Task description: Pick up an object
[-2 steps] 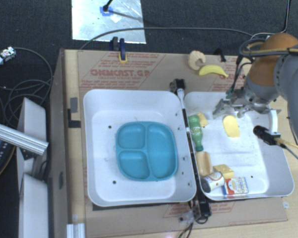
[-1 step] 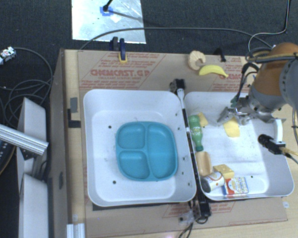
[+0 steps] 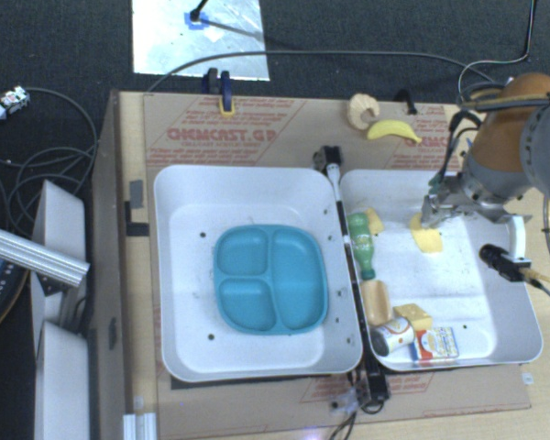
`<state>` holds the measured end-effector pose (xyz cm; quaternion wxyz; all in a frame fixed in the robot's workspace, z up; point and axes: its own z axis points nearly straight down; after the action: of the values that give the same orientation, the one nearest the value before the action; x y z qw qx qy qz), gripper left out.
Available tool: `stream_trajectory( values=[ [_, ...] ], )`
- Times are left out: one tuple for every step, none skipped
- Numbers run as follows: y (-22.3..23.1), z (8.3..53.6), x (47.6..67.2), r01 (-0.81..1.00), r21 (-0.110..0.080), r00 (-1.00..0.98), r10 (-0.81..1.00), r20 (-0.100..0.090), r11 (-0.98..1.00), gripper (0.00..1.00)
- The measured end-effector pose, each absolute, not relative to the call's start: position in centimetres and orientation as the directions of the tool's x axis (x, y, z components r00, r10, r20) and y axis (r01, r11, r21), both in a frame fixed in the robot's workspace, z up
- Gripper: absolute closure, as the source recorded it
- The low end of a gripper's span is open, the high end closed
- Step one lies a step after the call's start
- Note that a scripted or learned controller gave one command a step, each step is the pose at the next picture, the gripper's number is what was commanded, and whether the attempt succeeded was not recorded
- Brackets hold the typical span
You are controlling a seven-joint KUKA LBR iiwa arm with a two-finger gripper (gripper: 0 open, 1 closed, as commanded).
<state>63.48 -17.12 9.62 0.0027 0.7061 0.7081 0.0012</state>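
Note:
My gripper (image 3: 430,213) hangs over the upper middle of the right bin (image 3: 495,333), reaching in from the right. Just below its tip lies a small yellow wedge (image 3: 428,240), very close to the tip; whether they touch I cannot tell. Along the bin's left wall lies a green bottle (image 3: 360,246) with a small yellow piece (image 3: 375,221) beside it. Lower down sit a tan bread-like block (image 3: 376,302), a yellow block (image 3: 415,316), a small can (image 3: 393,338) and a flat carton (image 3: 437,344).
The left bin (image 3: 183,209) holds a blue divided plate (image 3: 270,278). On the bench behind the right bin lie a banana (image 3: 392,131) and a tan object (image 3: 363,110). A black part (image 3: 502,263) sticks out from the arm over the right bin's right side.

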Motion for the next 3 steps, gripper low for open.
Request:
stream_trajectory(
  values=[
    [-17.1, 9.6, 63.5, 1.0, 0.005, -0.003, 1.0, -0.002, 0.003, 0.0],
    [-20.7, 8.5, 62.9, 1.0, 0.003, -0.001, 1.0, -0.002, 0.001, 0.0],
    [-20.7, 8.5, 58.9, 1.0, 0.002, -0.001, 1.0, -0.001, 0.001, 0.0]
  ],
)
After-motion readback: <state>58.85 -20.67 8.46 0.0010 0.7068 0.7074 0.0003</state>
